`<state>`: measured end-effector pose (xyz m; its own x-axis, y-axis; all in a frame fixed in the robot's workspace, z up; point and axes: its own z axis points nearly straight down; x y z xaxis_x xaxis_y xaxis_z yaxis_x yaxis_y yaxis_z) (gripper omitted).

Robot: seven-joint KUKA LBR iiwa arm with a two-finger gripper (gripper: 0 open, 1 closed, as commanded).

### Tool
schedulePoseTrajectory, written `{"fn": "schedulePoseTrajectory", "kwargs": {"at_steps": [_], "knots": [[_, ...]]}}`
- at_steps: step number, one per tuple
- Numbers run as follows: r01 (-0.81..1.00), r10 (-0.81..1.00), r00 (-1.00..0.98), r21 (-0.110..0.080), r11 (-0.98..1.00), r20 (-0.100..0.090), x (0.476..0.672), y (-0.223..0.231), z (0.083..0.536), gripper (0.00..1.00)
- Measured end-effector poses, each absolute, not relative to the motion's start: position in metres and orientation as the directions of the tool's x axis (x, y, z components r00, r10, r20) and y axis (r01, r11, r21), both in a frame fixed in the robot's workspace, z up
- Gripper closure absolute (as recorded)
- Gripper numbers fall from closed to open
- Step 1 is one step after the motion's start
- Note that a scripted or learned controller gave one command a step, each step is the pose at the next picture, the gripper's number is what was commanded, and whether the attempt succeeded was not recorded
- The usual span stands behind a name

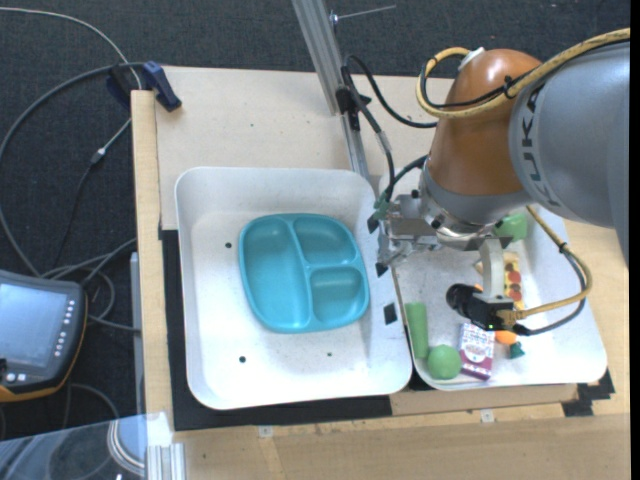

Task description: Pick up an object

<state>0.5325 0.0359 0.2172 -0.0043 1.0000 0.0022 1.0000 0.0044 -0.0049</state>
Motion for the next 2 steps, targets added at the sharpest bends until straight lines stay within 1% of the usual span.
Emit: {"fn": "schedulePoseTrajectory", "kwargs": {"at_steps": [1,2], "knots": [[1.000,1.000,-0.007,0.002,0.007,0.003,0.5193,0.0860,0.2378,1.00],[1.000,1.000,-0.001,0.001,0.001,0.001,0.5197,0.0824,0.2366,0.00]]}}
